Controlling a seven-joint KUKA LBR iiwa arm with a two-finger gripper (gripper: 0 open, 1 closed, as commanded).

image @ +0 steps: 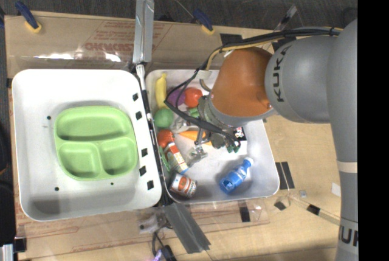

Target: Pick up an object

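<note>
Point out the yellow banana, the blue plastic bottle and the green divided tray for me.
yellow banana (160, 89): camera view, middle of its length.
blue plastic bottle (234, 177): camera view, on its body.
green divided tray (95, 122): camera view, floor of its large upper compartment.

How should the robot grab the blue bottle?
Grip the blue bottle across its middle, coming straight down from above. It lies on its side, slanted, with bare bin floor on both long sides, so the fingers probably fit there.
</note>
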